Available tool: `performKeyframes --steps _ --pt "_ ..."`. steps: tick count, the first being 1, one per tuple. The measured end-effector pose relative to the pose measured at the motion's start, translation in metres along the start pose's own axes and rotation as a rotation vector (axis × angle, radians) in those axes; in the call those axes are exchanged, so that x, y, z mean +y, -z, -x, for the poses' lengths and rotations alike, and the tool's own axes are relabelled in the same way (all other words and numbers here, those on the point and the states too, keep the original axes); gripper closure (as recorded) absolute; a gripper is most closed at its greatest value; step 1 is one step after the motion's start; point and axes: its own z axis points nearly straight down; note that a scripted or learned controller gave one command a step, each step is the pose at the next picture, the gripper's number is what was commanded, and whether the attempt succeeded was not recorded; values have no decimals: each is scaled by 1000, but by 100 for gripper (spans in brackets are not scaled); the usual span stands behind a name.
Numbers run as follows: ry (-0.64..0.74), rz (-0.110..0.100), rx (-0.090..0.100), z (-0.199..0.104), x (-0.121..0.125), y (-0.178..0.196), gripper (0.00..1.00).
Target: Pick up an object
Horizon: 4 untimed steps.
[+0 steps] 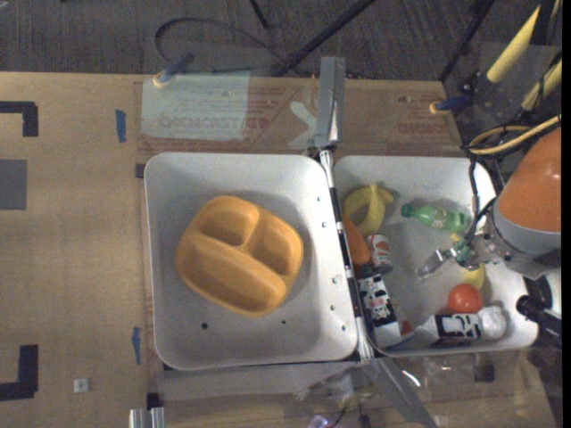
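Nearest the lens, along the lower wall of the right bin (pixel 419 169), lie a white bottle with a dark label (pixel 466 325) and, against the divider, a black-and-white carton (pixel 378 300). A red ball (pixel 464 298) rests just above the bottle. Farther up sit a banana (pixel 368 205), a green bottle (pixel 434 216) and an orange item with a red-and-white piece beside it (pixel 359 244). The left bin (pixel 165 185) bears one thing, a yellow divided tray (pixel 239 253).

Step in hand, as I judge it: approach. I have no object between my fingers, and no object is lifted. The task names no one thing, so any item in the right bin may serve; the red ball and the white bottle lie closest below me, the green bottle just above me.

My gripper (pixel 439 262) hangs over a bare patch of the right bin's floor, between the green bottle and the red ball, touching neither as far as I can see. The metal fingers point toward the view's left. Whether my jaws stand wide or narrow I cannot tell; the tips are small and blurred against the white floor.

Pose: my arm enters from the view's right, its orange band (pixel 538 184) over the bin's right wall, the grey wrist (pixel 517 239) below it, bent down and inward.

Next move, as I judge it: shift over one chosen item, centre it between my fingers, descend and close. The ball may roll away; the bottle crowds it closely.
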Motion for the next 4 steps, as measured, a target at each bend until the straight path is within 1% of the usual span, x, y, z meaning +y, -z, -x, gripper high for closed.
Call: performKeyframes --steps 1,2,3,4 --pt "65 -15 -2 -26 -11 -6 0" --pt "190 -10 -6 17 54 -8 0" --pt "284 -10 -1 16 12 -7 0" --pt "190 -11 -4 -23 -25 -6 0"
